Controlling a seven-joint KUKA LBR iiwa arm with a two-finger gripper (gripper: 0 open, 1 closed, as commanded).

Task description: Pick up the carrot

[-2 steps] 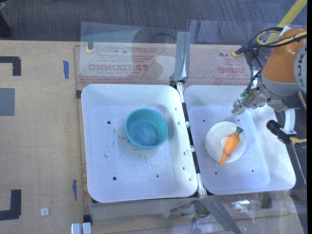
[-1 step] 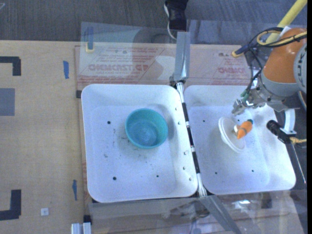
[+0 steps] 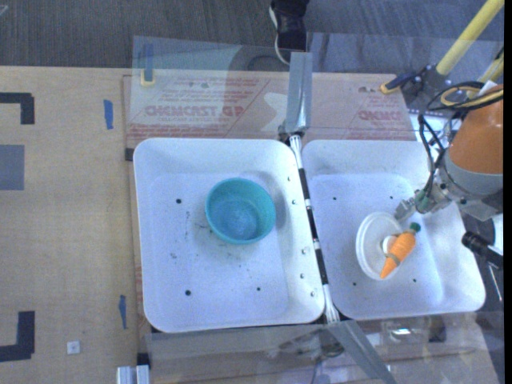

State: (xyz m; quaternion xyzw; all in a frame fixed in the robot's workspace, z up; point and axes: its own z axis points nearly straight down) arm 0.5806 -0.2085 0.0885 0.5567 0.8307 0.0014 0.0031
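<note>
- Orange plastic carrot (image 3: 398, 250) with green top lies on the small white round plate (image 3: 370, 246), right bin (image 3: 352, 174).
- I see my jaws' gripper (image 3: 418, 206) just beyond it; their opening I cannot tell.
- Teal bowl (image 3: 240, 210) sits left.

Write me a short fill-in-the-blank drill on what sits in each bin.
1. The carrot lies in the ____ bin as the camera sees it.
2. The blue bowl stands in the ____ bin.
3. The carrot rests partly on a small ____ dish.
4. The gripper hovers just above the carrot's ____ top.

Missing words: right; left; white; green
</note>
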